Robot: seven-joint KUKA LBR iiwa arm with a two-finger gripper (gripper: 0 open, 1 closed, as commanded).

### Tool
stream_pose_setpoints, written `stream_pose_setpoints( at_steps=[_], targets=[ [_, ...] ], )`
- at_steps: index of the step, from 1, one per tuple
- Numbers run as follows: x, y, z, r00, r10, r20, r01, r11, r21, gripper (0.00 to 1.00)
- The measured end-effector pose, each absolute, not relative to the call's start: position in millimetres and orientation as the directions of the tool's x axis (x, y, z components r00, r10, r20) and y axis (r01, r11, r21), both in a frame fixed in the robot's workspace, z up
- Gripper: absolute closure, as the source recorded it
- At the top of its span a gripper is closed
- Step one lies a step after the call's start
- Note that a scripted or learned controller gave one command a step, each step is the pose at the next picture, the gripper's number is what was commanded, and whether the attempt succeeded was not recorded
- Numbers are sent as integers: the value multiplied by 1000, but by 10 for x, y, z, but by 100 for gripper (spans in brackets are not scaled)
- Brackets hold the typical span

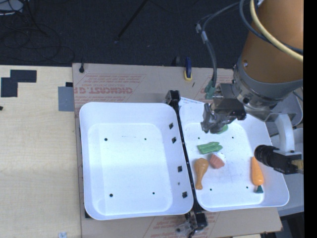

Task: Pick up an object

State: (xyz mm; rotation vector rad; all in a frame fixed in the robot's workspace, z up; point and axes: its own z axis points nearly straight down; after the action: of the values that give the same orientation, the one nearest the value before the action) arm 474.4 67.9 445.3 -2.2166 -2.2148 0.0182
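Camera view, tool: You had the dark two-finger tool low over the upper part of the right-hand shallow white plastic bin. Its tips were dark against a pale green patch under them, so you could not tell how far it was open, nor whether it had hold of anything.

Camera view, nearest thing: The flat green pod-shaped toy lay just below the tool, apart from it, on the bin floor.

Pod axis: Its long axis ran almost left to right across the view, the right end tilted slightly upward.

Other candidates: A tan drumstick-shaped toy lay below the pod, its axis near vertical, narrow end toward the bottom of the view. A small pink and white chunk sat just beside its fat end. An orange carrot-shaped toy with a green tip lay well apart to the right, upright in the view, green tip downward.

Left side: The left-hand white plastic bin sat beside it on the cardboard-covered table.

Step in hand: By my judgement you were still at the approach.

How to do it well: For the pod, you would have wanted the fingers closing across its short width, centred on its middle, and low enough to catch so flat a piece.

Risk: The chunk and drumstick lay near; a drift downward in the view could have nudged them.
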Motion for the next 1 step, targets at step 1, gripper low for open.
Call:
stream_pose_setpoints(
  at_steps=[1],
  targets=[
    [5157,419,5421,2,1000,-1,1000,-2,7,100]
  ],
)
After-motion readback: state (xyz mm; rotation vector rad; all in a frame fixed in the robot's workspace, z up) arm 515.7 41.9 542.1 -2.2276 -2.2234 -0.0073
